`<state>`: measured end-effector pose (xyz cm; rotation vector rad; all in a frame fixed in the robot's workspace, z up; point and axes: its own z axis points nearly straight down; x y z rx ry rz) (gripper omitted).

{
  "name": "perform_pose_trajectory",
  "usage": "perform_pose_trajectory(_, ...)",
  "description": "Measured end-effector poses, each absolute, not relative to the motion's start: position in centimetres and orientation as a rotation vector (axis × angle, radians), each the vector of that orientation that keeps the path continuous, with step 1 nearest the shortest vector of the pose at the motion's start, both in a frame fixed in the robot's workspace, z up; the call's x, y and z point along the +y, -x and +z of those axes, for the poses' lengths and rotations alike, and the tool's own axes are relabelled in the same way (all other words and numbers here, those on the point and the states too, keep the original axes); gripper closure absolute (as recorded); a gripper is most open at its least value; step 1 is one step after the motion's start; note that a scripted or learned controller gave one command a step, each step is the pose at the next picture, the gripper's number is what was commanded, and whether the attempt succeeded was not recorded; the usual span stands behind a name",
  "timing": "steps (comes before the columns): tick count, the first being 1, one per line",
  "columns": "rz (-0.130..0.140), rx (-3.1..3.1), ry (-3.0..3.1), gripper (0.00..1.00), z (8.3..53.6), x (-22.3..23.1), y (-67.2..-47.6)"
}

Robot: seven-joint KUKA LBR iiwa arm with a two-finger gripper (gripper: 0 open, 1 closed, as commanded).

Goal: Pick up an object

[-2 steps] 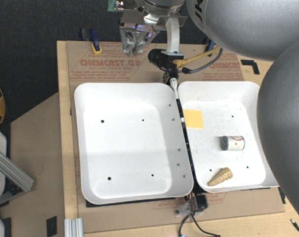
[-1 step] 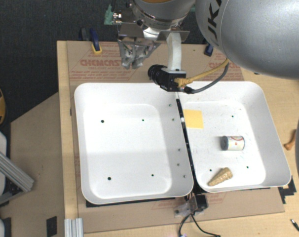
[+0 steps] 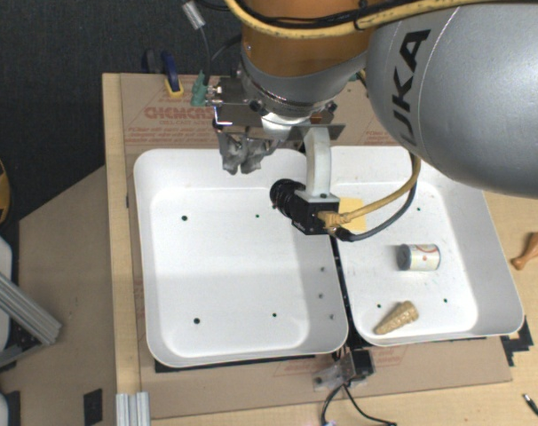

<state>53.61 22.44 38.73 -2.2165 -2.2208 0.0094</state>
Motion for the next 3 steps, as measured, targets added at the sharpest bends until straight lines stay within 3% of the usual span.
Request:
perform_pose_trajectory(1,0.010,-2.221,2.216,1.00,36.8,22.4,-47.6)
perform_pose_trajectory(3,-0.004,-2.225,2.219,1.00,40.9,22.5,-47.9)
